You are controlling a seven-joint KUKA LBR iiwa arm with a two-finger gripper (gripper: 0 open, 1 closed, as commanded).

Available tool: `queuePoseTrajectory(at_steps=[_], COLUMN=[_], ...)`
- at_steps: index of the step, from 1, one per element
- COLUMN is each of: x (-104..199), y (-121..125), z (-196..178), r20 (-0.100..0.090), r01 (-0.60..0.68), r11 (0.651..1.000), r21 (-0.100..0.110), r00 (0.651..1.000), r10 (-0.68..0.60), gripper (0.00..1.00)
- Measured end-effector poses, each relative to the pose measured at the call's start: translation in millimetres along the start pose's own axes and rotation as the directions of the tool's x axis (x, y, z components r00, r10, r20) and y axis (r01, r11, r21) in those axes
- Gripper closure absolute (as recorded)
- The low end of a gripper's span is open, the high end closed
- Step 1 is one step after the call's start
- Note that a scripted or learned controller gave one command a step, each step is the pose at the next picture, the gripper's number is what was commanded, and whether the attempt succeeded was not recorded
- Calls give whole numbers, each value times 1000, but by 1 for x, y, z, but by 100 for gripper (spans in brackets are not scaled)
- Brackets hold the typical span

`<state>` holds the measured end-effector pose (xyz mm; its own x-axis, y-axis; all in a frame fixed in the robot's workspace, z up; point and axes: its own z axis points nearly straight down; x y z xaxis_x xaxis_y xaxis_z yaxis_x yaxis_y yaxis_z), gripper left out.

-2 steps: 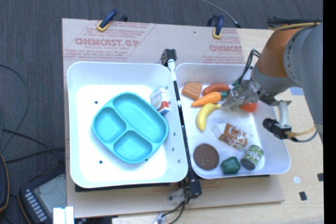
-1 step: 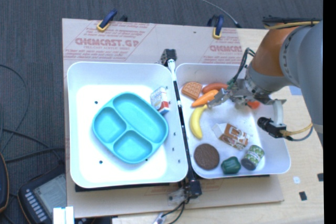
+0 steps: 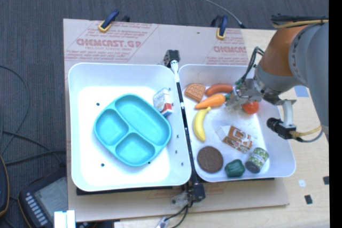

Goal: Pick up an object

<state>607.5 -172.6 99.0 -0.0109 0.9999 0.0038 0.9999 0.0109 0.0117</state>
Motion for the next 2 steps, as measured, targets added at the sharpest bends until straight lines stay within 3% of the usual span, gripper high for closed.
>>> queuePoseTrajectory(at_steps=[1,2], x=[10,5], y=[2,1], z=[1,-10], r20=[-19,-5], r01=[8,5], r11=[1000,1000], r21=[3,0], r00=[1000,1000], r10=[-8,-5], gripper=[0,100])
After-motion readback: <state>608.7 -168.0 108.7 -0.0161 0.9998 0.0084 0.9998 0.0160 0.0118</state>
